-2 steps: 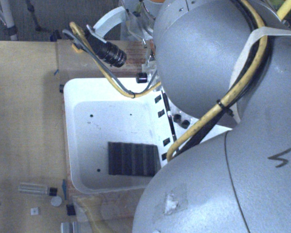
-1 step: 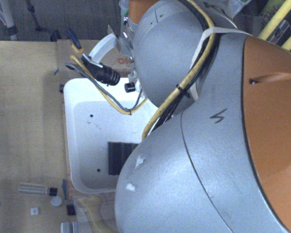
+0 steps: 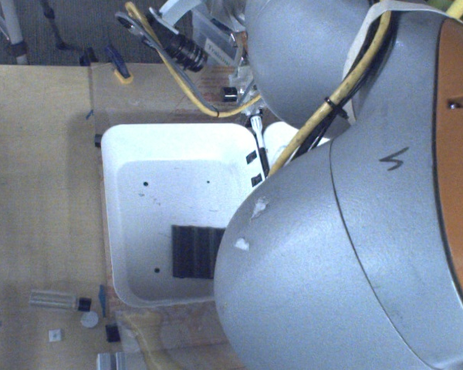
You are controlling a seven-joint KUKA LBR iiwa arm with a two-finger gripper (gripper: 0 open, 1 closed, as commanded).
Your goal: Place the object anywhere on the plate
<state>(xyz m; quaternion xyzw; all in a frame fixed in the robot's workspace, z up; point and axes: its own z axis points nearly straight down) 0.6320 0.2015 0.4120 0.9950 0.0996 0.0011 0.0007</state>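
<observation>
Grey metal of the arm (image 3: 347,206) fills the right half, hiding the second bin and the gripper. A yellow cable (image 3: 347,75) runs along it. The left white bin (image 3: 119,206) holds a dark ridged rectangular object (image 3: 191,251) lying flat near its near wall

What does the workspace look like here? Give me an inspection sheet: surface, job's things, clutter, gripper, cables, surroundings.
Surface: wooden bench bearing a white bin, partly hidden by the grey arm.
Job's things: dark ribbed block lying flat on the bin floor; plate cannot be made out.
Clutter: small loose parts on the bench below the bin; blue clip at the bench's far edge.
Gripper: nothing seen.
Cables: yellow cable running along the arm.
Surroundings: grey floor beyond the bench.
</observation>
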